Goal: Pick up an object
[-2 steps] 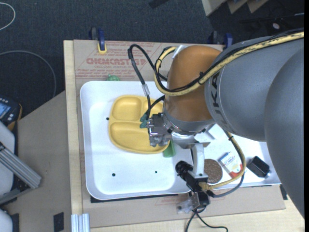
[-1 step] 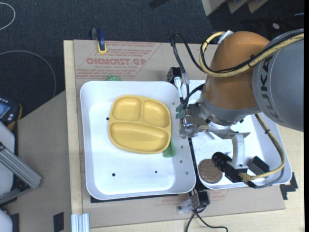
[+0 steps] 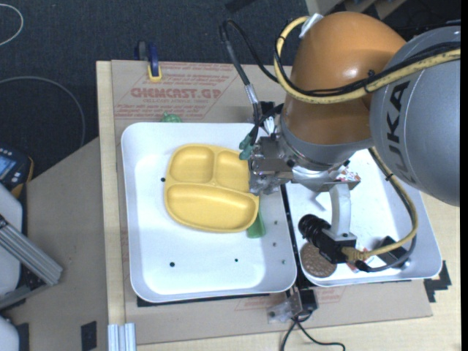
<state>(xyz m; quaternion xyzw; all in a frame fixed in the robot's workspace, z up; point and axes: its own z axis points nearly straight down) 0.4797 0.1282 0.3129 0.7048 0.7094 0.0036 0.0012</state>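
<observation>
Yellow divided plate (image 3: 205, 192): lies flat in the left bin (image 3: 146, 232), toward its right half, with all three wells facing up; it looks the likeliest target, since the gripper stands at its right rim.
Green piece (image 3: 255, 229): pokes out at the plate's lower right corner, partly tucked under the rim; too little shows to name it.
Gripper (image 3: 262, 175): low over the plate's right edge, just beside the wall that divides the two bins; whether it is open or closed cannot be told, because the wrist covers it from above.
Arm (image 3: 344, 79): reaches in from the right, its orange band and grey body hanging above the right bin, the wrist pointed down and leaning a little leftward.
Right bin (image 3: 420, 251): largely hidden beneath the arm.
Brown disc (image 3: 316, 263): rests near the right bin's front left corner, well apart from the gripper.
Progress: nothing shows as lifted; the plate sits level on the bin floor.
Left to do: by my judgement, securing a hold on the plate rim and raising it clear.
</observation>
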